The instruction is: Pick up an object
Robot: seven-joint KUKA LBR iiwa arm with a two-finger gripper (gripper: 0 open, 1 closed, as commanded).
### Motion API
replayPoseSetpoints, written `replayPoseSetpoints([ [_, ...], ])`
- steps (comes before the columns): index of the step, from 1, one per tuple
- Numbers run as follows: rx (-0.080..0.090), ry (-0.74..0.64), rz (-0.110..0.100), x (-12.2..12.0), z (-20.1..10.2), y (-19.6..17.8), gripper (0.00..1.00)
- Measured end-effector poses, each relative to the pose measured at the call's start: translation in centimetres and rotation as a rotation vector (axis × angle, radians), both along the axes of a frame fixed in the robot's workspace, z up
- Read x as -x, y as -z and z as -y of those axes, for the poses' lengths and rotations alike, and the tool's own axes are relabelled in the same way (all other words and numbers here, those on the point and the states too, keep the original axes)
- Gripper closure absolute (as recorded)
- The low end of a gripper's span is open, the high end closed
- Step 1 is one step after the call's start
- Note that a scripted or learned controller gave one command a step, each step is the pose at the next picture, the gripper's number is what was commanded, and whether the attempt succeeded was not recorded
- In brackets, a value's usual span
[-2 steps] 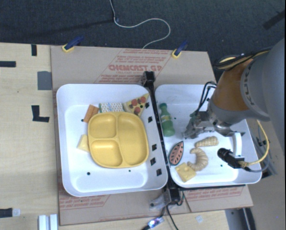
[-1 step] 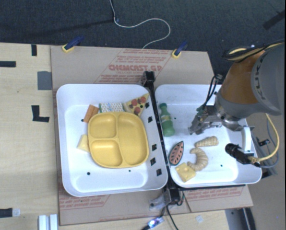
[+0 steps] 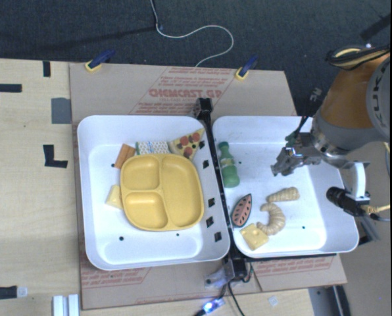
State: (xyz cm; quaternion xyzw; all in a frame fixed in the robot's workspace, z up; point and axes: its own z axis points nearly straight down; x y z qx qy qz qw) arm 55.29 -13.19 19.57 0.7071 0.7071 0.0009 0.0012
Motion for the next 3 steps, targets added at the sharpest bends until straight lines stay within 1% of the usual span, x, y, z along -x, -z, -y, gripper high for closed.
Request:
replayPoseSetpoints([
  [1, -0.001, -0.002, -0.001, -0.1, -0.1, -3.0, 1.0],
  [2, -0.003, -0.007, -0.004, -0.3, -5.7, -3.9, 1.0],
  [3, -0.002, -0.007, -0.006, -0.5, -11.2, -2.7, 1.0],
])
